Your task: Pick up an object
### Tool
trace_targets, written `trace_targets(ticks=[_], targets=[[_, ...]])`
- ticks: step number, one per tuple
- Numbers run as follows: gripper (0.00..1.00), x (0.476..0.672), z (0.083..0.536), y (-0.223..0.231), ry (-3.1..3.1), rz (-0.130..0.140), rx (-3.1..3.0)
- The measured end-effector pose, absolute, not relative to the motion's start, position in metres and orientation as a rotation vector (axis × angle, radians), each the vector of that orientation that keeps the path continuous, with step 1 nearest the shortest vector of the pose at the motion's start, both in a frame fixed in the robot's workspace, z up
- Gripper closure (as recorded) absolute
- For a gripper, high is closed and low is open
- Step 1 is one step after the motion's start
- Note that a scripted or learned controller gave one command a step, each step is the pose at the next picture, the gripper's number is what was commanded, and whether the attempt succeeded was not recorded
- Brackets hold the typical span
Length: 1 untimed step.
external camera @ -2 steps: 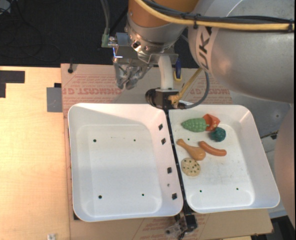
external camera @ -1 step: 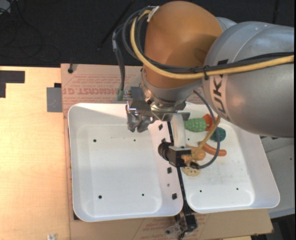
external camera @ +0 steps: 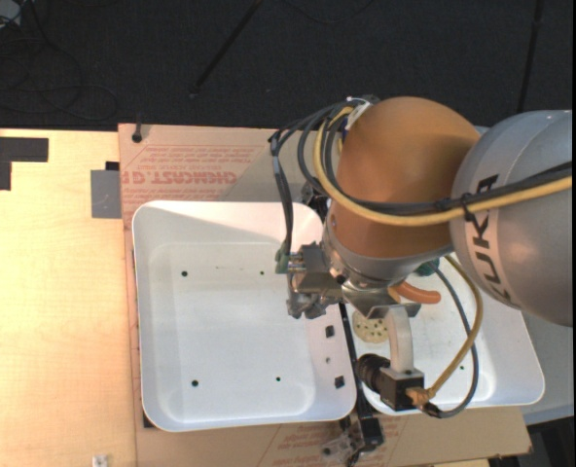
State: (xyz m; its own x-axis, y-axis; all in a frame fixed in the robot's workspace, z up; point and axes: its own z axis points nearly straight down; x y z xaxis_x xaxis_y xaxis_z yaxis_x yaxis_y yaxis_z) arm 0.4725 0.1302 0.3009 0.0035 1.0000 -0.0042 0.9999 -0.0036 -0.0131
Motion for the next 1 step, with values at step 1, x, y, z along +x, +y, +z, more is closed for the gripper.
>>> trace_targets(ticks=[1], targets=[[1.0, 0.4764, 0.3706, 0.1411, -2.224, -0.004, -2.221]])
